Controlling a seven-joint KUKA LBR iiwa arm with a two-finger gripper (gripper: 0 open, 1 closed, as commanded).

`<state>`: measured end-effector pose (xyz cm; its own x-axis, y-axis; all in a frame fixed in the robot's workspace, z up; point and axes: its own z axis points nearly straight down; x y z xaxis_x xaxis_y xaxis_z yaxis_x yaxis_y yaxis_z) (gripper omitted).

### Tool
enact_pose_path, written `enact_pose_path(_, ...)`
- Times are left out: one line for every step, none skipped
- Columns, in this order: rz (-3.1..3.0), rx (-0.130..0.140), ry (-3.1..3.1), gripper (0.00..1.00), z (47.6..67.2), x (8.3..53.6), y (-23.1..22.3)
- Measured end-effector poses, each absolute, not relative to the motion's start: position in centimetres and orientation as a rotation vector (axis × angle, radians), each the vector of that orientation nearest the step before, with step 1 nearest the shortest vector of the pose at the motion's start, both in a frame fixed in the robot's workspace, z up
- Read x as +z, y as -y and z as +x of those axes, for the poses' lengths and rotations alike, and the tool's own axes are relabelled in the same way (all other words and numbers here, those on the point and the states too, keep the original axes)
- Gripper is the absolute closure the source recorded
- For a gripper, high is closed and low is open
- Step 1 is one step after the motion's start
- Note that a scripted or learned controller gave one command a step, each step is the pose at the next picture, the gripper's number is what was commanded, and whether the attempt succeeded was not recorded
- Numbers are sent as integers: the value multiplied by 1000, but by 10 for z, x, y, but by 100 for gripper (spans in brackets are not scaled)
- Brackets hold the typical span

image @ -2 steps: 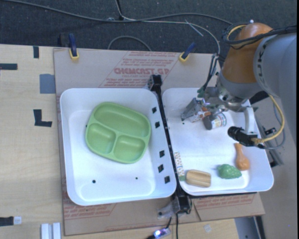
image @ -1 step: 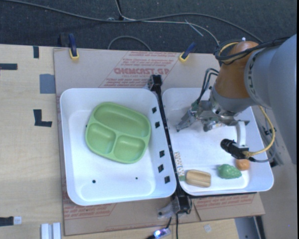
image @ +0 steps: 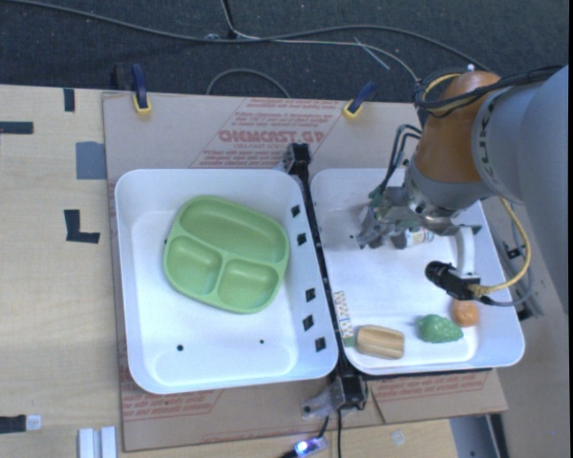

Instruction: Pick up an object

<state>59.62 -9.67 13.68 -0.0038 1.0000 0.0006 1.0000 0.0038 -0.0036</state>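
My gripper (image: 374,229) hangs over the upper middle of the right bin (image: 401,284), above bare white floor. Three small objects lie along that bin's front edge: a tan bread-like block (image: 380,342), a green leafy toy (image: 439,328) and a small orange piece (image: 465,313). All three rest on the bin floor, well in front of and to the right of the gripper. I see nothing held at the gripper's tip. A green divided plate (image: 227,254) lies in the left bin (image: 143,332).
A black divider (image: 311,256) runs between the two bins. The grey arm with its orange band (image: 454,132) covers the right bin's far right corner. A black fitting with a yellow cable (image: 451,279) hangs from the arm over the bin's right side.
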Motion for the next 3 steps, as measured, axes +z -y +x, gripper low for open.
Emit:
enact_pose_path(-2220, -4, 2225, 100, 589, 193, 92)
enact_pose_path(-2220, -2, 2224, 100, 589, 213, 91)
enact_pose_path(-2214, -1, 2227, 100, 602, 219, 48)
